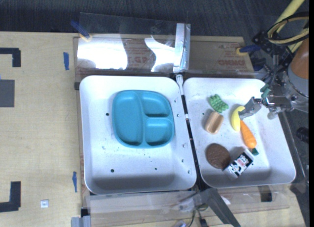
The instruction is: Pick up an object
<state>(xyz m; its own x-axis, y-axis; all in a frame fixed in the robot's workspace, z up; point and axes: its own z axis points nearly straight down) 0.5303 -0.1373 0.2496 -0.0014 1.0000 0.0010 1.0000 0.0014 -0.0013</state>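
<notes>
The right bin [279, 169] holds several small things: a green leafy piece [218, 103], a tan cylinder [213, 121], a yellow banana [236, 117], an orange carrot [248, 135], a brown round disc [217, 155] and a black-and-white block [240, 164]. My gripper [260, 112] hangs over the bin's upper right part, just right of the banana and above the carrot's top end. Its fingers stand apart with nothing between them, and the left fingertip [248, 110] is close to the banana.
The left bin [98, 162] carries a blue divided plate [143, 118]. A clear plastic sheet with a metal strip [180, 49] stands behind the bins. Yellow and black cables [284, 25] hang at the upper right beside the arm.
</notes>
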